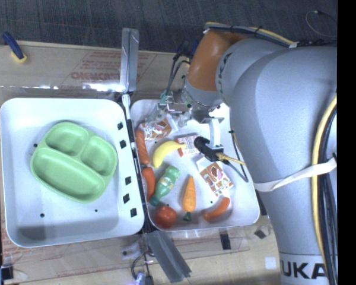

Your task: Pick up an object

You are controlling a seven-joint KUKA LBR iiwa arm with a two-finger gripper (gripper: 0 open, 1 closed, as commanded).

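The grey arm reaches in from the right, its end effector low over the right bin's far end; its grip cannot be told. Just beside it lie a snack packet and banana. The left bin holds a green tray.

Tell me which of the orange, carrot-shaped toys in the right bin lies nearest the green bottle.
The small carrot with the green tip, lying just right of the green bottle. The other orange pieces lie along the bin's left wall and near the bottom right corner.
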